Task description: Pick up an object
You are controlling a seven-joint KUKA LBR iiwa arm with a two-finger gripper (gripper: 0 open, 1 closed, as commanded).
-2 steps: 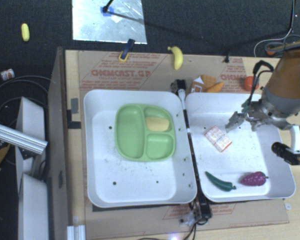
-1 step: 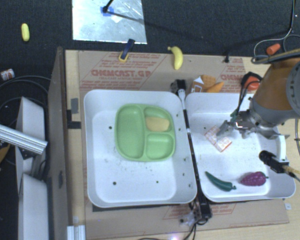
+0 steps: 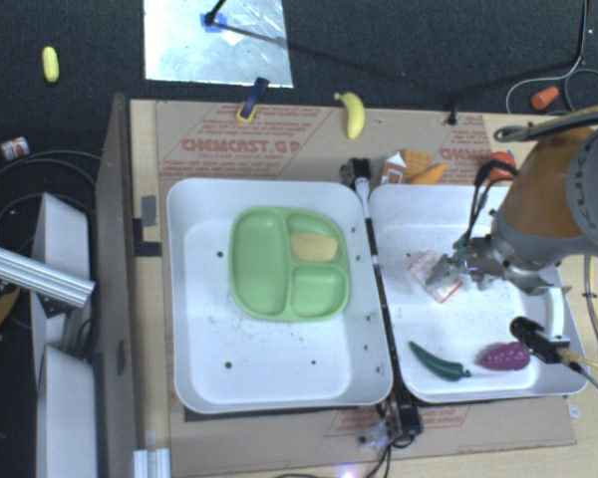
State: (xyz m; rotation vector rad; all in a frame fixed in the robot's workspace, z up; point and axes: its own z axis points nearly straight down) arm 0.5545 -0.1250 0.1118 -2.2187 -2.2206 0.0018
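My gripper [image 3: 445, 279] hangs low over the middle of the right bin [image 3: 538, 391], reaching in from the right; its metal fingers blur against the bin floor. A dark green pepper [image 3: 439, 360] lies near the bin's front left. A purple grape bunch [image 3: 504, 357] sits at the front right, close to a black part of the arm. In the left bin [image 3: 204, 366] a green divided plate [image 3: 284, 265] holds a yellow piece [image 3: 314, 246] in its upper right compartment.
A yellow banana [image 3: 353, 115] lies on the cardboard behind the bins. An orange object [image 3: 426, 174] sits at the right bin's back rim. A black divider [image 3: 374, 257] runs between the bins. The grey and orange arm [image 3: 553, 202] covers the right bin's right side.
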